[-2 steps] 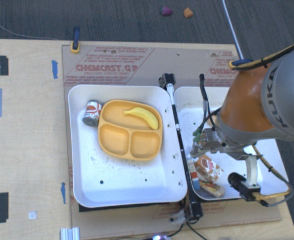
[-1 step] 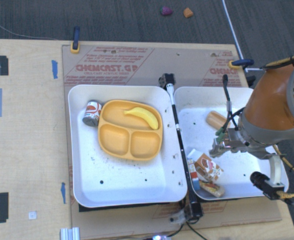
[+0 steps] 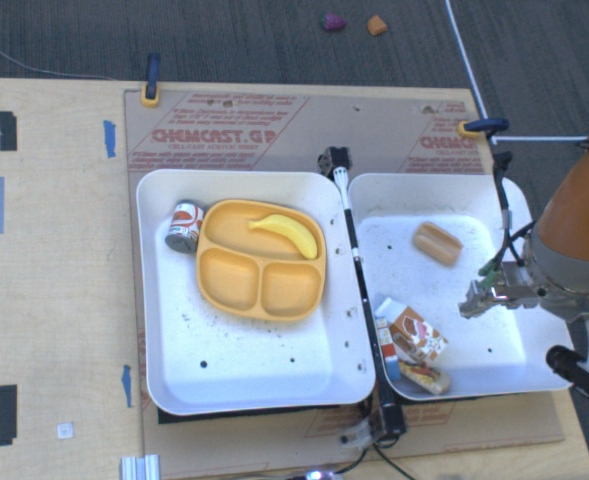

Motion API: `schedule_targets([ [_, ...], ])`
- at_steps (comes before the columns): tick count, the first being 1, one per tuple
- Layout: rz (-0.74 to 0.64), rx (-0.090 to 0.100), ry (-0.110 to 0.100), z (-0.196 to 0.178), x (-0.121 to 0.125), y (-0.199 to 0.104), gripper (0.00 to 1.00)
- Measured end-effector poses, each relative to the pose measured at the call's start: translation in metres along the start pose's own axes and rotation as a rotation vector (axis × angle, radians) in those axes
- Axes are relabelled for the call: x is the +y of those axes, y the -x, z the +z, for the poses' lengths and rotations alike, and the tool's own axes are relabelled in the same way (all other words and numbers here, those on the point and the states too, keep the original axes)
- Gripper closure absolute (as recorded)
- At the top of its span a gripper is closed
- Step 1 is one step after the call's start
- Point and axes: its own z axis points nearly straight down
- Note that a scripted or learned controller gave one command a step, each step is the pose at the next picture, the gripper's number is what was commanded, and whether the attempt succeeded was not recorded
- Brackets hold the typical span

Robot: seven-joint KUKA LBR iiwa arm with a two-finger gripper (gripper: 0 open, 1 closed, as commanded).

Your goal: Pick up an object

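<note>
My gripper [image 3: 482,296] hangs over the right side of the right bin [image 3: 494,373], under the arm's orange band. It is not touching any object. A brown bun-like roll [image 3: 438,243] lies in that bin up and to the left of the gripper. A crumpled snack packet [image 3: 415,346] sits in the bin's lower left corner, left of the gripper. In the left bin [image 3: 244,378] a yellow divided plate [image 3: 262,286] carries a banana [image 3: 288,233], and a crushed can [image 3: 184,227] lies against the plate's left rim.
A black divider with cabling [image 3: 354,268] runs between the two bins. Both bins rest on a cardboard sheet [image 3: 224,128] held by clamps at its top corners. Two small items [image 3: 354,23] lie on the dark floor beyond.
</note>
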Motion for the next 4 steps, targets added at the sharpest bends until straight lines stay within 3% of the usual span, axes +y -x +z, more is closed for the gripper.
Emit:
schedule_targets([
  [1,-0.003,0.001,0.004,-0.018,0.038,-0.066,1.00],
  [2,0.000,0.000,0.001,0.036,0.000,0.004,1.00],
  [3,-0.004,0.002,0.004,-0.018,0.055,-0.067,1.00],
  [4,0.000,0.000,0.000,-0.003,0.011,0.021,1.00],
])
